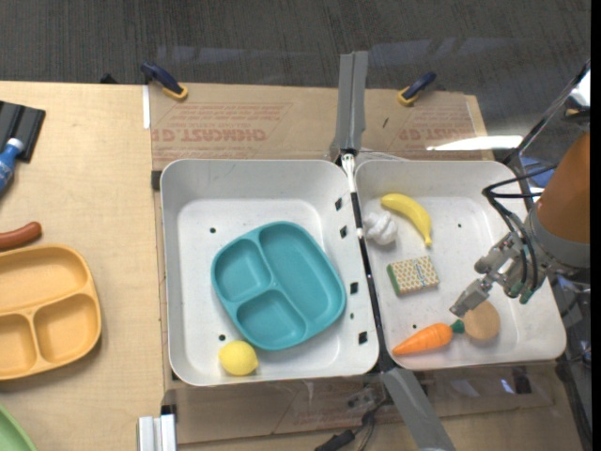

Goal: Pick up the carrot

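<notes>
The carrot (425, 338) is orange with a green stub at its right end. It lies near the front wall of the right bin (460, 178), pointing left. My gripper (476, 292) hovers just up and right of the carrot's green end, with one fingertip (467, 302) slanting down toward it. Nothing shows between the fingers. A round tan object (483, 324) sits right beside the carrot's green end, below the gripper.
In the right bin lie a banana (410, 214), a small white object (379, 229) and a checkered sponge block (413, 275). The left bin (188, 280) holds a teal divided plate (276, 284) and a lemon (238, 357). An orange tray (42, 313) sits at far left.
</notes>
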Controlling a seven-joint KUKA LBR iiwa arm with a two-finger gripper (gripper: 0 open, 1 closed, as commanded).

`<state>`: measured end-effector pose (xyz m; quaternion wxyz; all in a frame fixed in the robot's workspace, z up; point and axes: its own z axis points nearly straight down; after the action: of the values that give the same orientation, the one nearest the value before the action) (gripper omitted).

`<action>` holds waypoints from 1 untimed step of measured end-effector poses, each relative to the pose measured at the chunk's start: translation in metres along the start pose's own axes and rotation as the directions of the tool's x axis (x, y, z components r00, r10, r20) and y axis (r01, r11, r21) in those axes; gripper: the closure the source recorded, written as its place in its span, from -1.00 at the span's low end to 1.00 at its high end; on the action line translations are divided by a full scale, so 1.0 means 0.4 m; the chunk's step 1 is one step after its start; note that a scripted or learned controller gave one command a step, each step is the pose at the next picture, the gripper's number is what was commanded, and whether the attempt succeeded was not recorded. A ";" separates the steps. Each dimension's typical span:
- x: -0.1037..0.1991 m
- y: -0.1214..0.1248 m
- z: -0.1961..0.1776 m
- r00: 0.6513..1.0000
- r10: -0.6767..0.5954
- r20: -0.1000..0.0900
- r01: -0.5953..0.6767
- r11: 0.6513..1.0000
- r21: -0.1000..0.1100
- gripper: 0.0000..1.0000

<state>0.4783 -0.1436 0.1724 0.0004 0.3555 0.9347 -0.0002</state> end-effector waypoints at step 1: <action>0.055 0.059 0.203 0.998 0.055 -0.001 -0.055 0.998 0.000 -1.00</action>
<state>0.4776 -0.1116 0.0914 -0.0002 0.3811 0.9245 0.0001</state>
